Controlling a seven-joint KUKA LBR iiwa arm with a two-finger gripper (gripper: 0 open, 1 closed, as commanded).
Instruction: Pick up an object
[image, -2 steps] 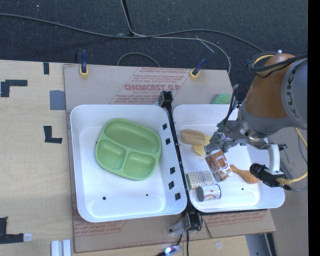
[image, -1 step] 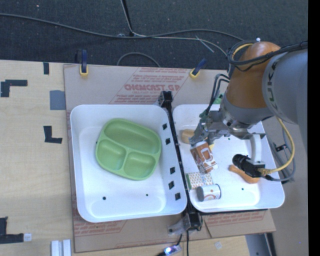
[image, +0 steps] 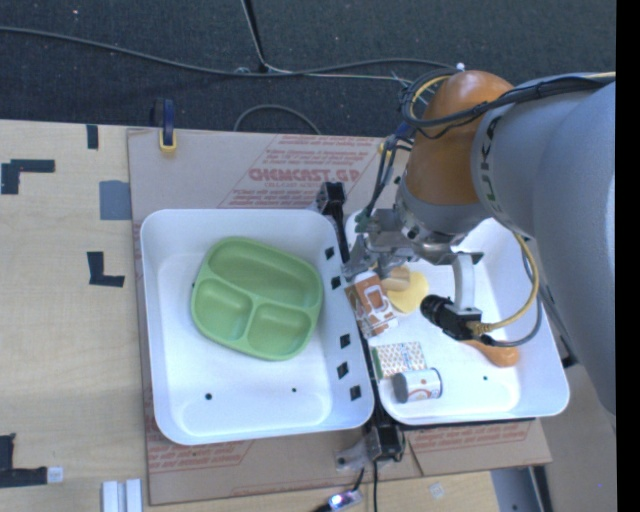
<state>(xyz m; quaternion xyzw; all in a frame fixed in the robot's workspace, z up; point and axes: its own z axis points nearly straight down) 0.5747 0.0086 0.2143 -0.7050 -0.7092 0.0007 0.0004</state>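
The gripper hangs over the right bin's left edge, above a small orange-patterned packet. Its state (arm overhead) cannot be told.

Right bin crowded near the divider; open floor beside green tray.

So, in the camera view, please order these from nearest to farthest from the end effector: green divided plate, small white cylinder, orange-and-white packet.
1. Orange-and-white packet, just below the end effector, right bin.
2. Small white cylinder, right bin's front.
3. Green divided plate, left bin.
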